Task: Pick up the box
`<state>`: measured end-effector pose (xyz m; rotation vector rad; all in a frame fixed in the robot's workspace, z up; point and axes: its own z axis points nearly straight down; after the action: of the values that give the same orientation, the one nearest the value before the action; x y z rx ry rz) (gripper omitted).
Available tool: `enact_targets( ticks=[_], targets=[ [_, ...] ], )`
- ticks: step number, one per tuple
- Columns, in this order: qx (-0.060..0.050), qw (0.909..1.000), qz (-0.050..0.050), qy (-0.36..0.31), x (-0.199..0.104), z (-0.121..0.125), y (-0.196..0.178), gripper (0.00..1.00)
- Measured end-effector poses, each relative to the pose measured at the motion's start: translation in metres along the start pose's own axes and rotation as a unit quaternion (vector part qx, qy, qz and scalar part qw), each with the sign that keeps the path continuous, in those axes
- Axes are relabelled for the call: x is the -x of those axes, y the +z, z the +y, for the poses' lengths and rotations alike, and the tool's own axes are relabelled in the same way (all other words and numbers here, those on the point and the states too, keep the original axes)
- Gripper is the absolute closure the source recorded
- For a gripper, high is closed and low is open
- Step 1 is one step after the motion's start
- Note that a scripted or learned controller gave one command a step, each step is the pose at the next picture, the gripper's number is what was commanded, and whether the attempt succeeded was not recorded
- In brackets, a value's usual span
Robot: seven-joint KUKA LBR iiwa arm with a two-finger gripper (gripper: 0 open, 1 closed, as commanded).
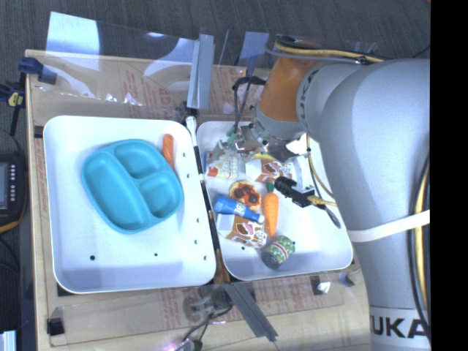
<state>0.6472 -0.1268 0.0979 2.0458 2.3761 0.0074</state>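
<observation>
Camera view, from above and at a slant: two shallow white bins are seen side by side on a bench. In the left bin [66, 262], a blue divided tray [133, 183] is laid flat, and a small orange carrot [169, 150] is seen beside it, close to the bin's right wall.

The right bin [329, 251] is crowded. The grey arm [365, 145] is reached in from the right, and its gripper [240, 139] is lowered over the far end of this bin, just above a white printed packet [223, 168]. Whether the gripper is apart or together cannot be told, and nothing is seen held in it.

The box [248, 232], small and printed in brown and white, is laid flat toward the near end of the right bin, well apart from the gripper. It is bordered by a blue tube [238, 208] on its far side, a second carrot [270, 212] touching its right edge, and a green can [279, 249] just beside its near corner. A round pizza-patterned piece [245, 194] is placed just beyond the tube.
</observation>
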Motion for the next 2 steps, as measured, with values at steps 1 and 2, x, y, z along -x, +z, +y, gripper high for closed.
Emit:
enact_targets(
  ticks=[1,2],
  targets=[
    [0.003,1.0,0.0,-0.002,-0.0012,0.0022,-0.0122,1.0],
    [0.003,1.0,0.0,-0.002,-0.0012,0.0022,-0.0122,0.0]
  ],
)
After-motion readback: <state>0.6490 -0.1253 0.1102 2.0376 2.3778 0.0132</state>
